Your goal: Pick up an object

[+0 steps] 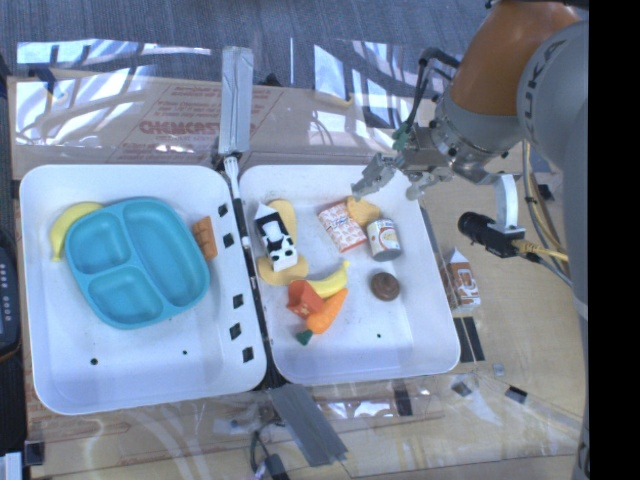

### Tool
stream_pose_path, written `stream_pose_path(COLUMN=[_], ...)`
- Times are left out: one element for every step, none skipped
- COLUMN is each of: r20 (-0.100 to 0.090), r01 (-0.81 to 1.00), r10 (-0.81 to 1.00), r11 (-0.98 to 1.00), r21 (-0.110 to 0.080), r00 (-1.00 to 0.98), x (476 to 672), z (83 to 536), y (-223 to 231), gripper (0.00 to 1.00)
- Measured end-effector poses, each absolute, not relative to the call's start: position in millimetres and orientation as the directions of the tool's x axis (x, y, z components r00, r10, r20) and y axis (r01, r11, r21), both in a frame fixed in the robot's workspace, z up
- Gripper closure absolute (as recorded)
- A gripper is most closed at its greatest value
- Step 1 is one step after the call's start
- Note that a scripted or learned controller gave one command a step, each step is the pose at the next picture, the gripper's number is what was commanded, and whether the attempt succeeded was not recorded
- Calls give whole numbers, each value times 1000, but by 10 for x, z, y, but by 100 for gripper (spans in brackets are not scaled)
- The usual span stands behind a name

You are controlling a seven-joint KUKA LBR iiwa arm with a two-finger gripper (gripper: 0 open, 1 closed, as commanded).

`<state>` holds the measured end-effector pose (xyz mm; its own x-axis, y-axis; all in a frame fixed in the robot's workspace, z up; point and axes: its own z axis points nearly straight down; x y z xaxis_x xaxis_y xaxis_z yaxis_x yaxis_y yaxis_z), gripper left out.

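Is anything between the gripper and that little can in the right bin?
Nothing visible. The gripper hangs above the right bin's far edge, and the can stands just below it in this view. A snack packet lies beside the can, clear of that path.

We see grey carpet (150, 3) beyond the bench. Cardboard (130, 118) lies behind the bins, crossed by bright window reflections. Pale wooden bench surface (520, 348) shows at right.

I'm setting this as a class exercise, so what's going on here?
A grey arm with an orange band reaches in over the right white bin, its two-finger gripper hovering above the back edge, near a small yellow piece and a red-and-white packet. Nothing is between its fingers. The blue divided plate sits in the left white bin.
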<state>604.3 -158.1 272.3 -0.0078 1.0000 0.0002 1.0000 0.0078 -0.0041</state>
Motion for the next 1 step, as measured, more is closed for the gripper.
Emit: stream_pose_path(r20=[0], r01=[993], r10=[993], r11=[-116], r21=[-8], r00=[116], x=[5398], z=[2024], y=[-1454], gripper=[0])
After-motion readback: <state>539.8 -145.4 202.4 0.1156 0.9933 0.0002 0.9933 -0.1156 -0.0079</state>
